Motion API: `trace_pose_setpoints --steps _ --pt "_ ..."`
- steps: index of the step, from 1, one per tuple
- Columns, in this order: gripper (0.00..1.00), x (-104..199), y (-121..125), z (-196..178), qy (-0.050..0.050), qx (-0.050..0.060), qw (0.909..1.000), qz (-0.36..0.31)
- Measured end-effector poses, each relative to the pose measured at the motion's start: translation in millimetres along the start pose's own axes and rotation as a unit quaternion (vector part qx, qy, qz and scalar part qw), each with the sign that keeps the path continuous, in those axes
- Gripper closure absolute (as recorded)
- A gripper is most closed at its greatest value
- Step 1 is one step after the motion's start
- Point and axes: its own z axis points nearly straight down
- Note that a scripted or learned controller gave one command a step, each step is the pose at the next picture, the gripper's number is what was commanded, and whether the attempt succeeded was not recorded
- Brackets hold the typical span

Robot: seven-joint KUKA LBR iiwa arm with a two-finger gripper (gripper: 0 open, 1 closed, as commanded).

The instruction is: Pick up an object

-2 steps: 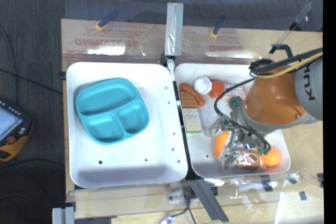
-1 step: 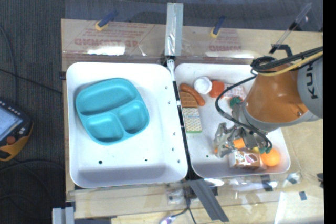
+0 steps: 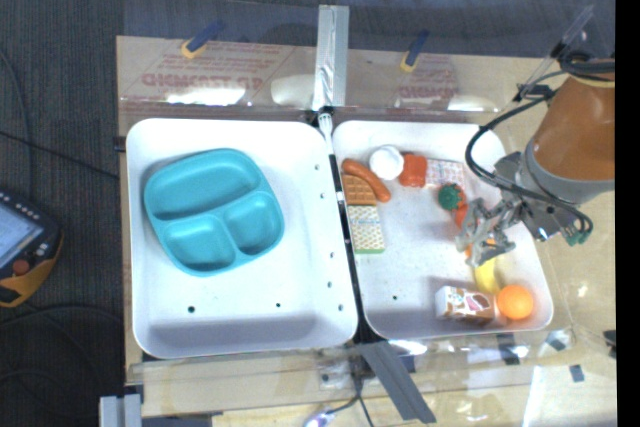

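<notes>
I see my tool (image 3: 487,233) low in the right bin (image 3: 410,300), just above a yellow piece (image 3: 486,276) beside an orange (image 3: 515,302). I cannot tell its grip. Left bin (image 3: 300,305) holds a tray (image 3: 212,209).

Red lettering runs along the cardboard sheet (image 3: 205,75) lying at the far side of the bench behind both bins, but it is upside down and too blurred to read, and the small carton (image 3: 466,304) near the right bin's front carries unreadable print.
</notes>
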Motion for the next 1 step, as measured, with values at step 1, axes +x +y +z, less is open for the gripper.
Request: trace_pose_setpoints --steps 1 --pt "0.0 -0.1 0.4 0.2 0.0 0.0 1.0 0.0"
